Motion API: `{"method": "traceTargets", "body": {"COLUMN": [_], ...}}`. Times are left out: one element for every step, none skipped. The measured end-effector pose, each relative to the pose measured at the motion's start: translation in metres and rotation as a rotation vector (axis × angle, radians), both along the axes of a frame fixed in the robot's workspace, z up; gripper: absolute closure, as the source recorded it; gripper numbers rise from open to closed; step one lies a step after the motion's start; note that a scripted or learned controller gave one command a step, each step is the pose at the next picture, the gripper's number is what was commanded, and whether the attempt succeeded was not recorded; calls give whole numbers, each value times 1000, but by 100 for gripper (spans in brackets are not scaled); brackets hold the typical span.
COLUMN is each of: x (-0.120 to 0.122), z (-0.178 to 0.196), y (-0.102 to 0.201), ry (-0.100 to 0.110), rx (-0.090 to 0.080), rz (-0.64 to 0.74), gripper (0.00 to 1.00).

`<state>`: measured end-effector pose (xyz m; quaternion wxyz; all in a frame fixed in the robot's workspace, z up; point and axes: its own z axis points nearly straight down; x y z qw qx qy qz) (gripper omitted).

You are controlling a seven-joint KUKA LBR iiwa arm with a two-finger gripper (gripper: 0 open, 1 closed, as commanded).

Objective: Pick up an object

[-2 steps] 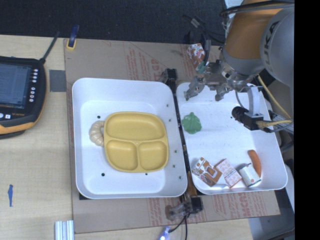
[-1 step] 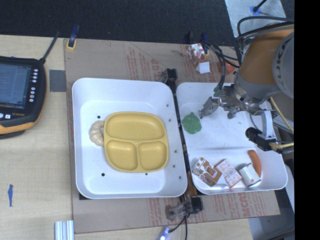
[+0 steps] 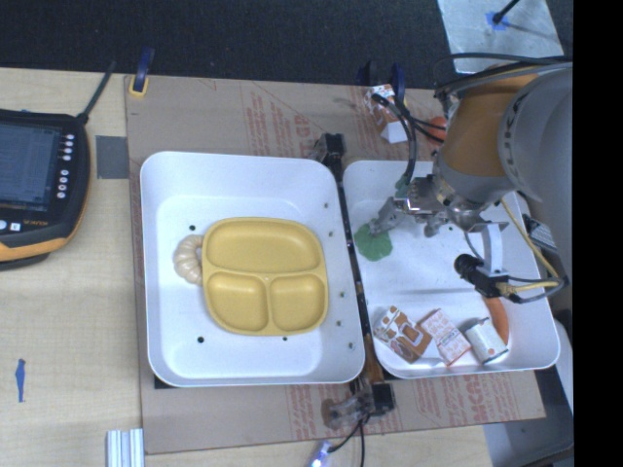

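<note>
My gripper (image 3: 384, 222) hangs over the upper left part of the right bin (image 3: 428, 280), reaching in from the arm at the right. Its tip is right above a small green object (image 3: 373, 245) that lies against the bin's left wall; whether it touches the object I cannot tell. Along the front of the right bin lie a brown-and-white snack packet (image 3: 401, 335), a red-and-white packet (image 3: 444, 337), a white cylinder (image 3: 484, 343) and an orange carrot-like piece (image 3: 497, 317).
The left bin (image 3: 170, 193) holds a yellow divided plate (image 3: 265, 274) with a beige bread-like lump (image 3: 187, 258) at its left edge. An orange-rimmed tablet (image 3: 34, 183) lies on the bench at far left.
</note>
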<state>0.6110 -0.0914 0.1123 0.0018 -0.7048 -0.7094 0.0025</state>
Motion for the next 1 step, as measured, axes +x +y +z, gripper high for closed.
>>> {"method": "traceTargets", "body": {"x": [-86], "z": [-21], "y": [-51], "ry": [-1], "rx": [0], "rz": [-3], "gripper": [0]}}
